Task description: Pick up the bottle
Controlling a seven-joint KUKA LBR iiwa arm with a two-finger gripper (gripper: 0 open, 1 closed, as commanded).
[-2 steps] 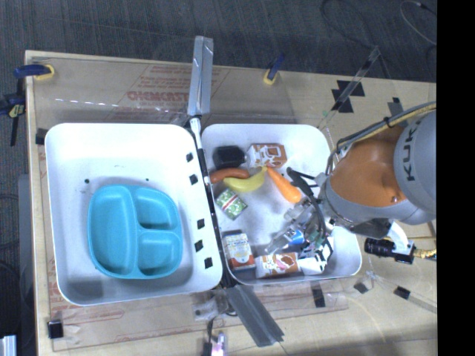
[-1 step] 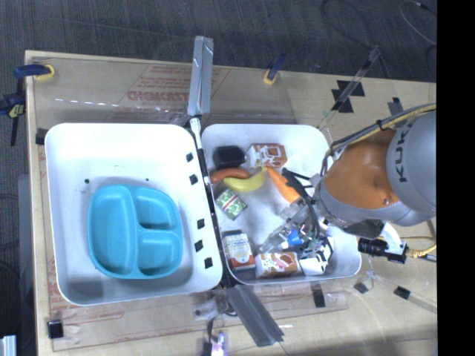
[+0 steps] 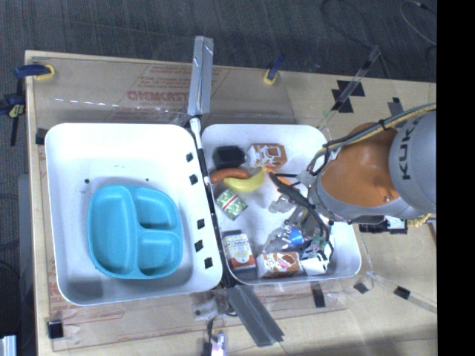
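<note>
Two white bins sit side by side on your bench: the left bin (image 3: 67,199) holds a blue divided tray (image 3: 136,231), and the right bin (image 3: 297,133) is crowded with small items. Your arm (image 3: 371,173) reaches in from the right, its orange band above the bin's right side, and the gripper (image 3: 300,225) is low in the clutter near the bin's lower right. You cannot tell from this view whether it is spread or closed, or whether it has anything.

What looks like the bottle (image 3: 291,236), a clear body with a blue cap or label, lies just under the gripper, touching or nearly touching it; wires and glare blur its outline, so treat that as a guess. Close by are a snack packet (image 3: 280,264), a small carton (image 3: 237,249), a banana (image 3: 249,181) over something orange, a green packet (image 3: 231,205) and a dark object (image 3: 228,156).

Your main risk is a slip: a clear, smooth bottle lying on its side may roll or squirt away as the grip closes. Crowding near the bin wall could also make you catch the packet instead, or pinch against the rim.
</note>
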